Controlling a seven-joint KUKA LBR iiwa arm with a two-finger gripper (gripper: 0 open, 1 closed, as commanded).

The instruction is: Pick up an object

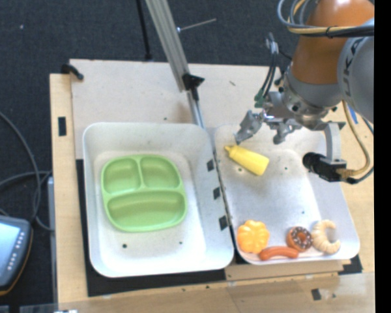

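Two-finger tool (pixel 262 130) spread apart, nothing between fingers, poised just above yellow plastic mustard bottle (pixel 247 160) in right white bin (pixel 326 194); grasp and lift not yet done

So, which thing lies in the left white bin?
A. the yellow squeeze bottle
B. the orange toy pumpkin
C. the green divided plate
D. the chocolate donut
C: the green divided plate lies alone in the left white bin, while the bottle, pumpkin and donut lie in the right one.

Divided plate (pixel 143 192) in left bin (pixel 94 142); bottle (pixel 247 160) behind pumpkin (pixel 252 236) in right bin (pixel 339 204).
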